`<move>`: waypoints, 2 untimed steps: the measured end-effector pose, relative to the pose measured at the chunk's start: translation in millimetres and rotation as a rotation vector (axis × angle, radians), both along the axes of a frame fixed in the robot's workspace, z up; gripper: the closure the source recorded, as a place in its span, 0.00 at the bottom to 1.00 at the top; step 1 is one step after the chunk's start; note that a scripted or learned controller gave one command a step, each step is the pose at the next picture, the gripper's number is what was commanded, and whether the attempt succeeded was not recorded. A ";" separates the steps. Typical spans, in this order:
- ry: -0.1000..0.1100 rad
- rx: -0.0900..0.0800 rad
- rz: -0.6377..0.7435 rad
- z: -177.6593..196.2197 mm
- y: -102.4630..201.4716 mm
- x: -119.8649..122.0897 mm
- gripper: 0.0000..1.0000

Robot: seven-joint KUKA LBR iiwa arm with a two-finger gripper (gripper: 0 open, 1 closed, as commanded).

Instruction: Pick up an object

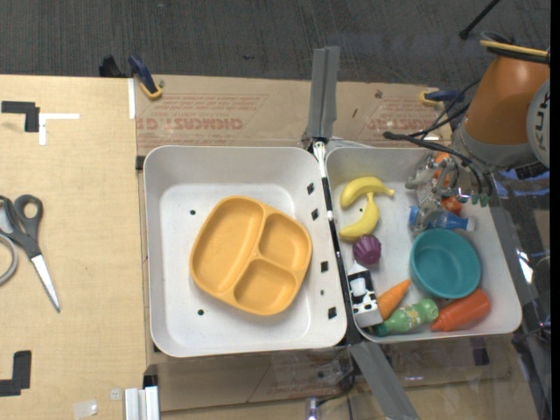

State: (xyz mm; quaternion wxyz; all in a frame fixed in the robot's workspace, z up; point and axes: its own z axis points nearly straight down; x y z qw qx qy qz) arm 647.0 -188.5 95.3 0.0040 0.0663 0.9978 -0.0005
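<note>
- Fig. legend, overhead slant view: grey arm w/ orange band (507, 103) reaches in from the right; gripper (435, 191) sits low over the far-right corner of the right bin (506, 261).
- Gripper state: cannot tell. The wrist hardware and cabling blur together, so no reading of how it is set, and nothing is visibly gripped.
- Nearest candidate obj.: small blue item (442, 221) just below the gripper, touching or nearly touching the rim of the teal bowl (446, 265); a small orange piece (451, 204) lies right beside it.
- Other candidates, farther toward the bin's left and front: banana (363, 204) near the divider; purple veg. (367, 250) below it; small carrot (394, 294); green veg. (409, 316); large carrot (462, 311); black-and-white item (360, 294) against the left wall.
- Left bin (166, 234) holds a yellow divided plate (252, 256), well apart from the gripper.
- Risk 1 (judgement): the blue item is crowded by bowl rim and bin wall; a descent may strike the rim or wall instead of straddling it.
- Risk 2: small, low obj. may slip out on closing, giving an empty lift.
- Risk 3: the bowl may get nudged, shifting neighbours.
- Scissors (31, 243) lie on the worktop (70, 322), far left, not involved.
</note>
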 end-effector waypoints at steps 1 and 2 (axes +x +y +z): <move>0.004 0.002 -0.254 -2.3 22.8 1.7 0.00; 0.002 -0.001 -0.307 -1.7 84.2 -53.0 0.00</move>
